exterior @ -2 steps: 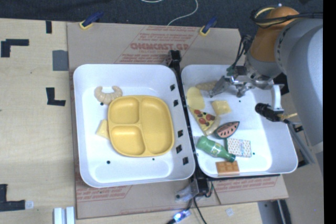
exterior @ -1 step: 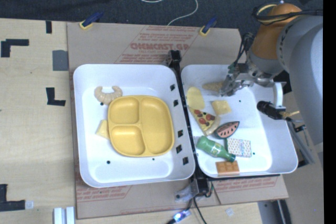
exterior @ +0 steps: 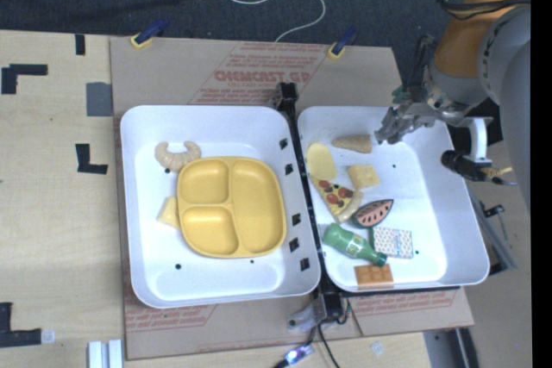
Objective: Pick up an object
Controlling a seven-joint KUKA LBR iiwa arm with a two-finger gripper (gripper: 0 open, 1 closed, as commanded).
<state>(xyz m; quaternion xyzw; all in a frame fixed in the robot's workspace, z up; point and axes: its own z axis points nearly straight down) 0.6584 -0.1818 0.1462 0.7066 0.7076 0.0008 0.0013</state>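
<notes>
Two shallow white bins sit side by side on the bench. The left bin holds a yellow divided plate, a curled beige croissant-like piece touching the plate's far left edge, and a pale yellow wedge partly tucked under the plate's left side.

The right bin carries a scatter of toy foods: a tan wedge at the far end, a pale yellow slice near the dividing wall, a yellow cheese piece, a pizza slice, a watermelon slice, a green bottle lying on its side, a checked packet just right of the bottle, and an orange cracker at the near edge.

The arm reaches in from the right, and its gripper hangs over the far part of the right bin, just right of the tan wedge. The fingers look dark and close together, but whether they are parted or closed cannot be told from this angle; nothing is visibly between them.
</notes>
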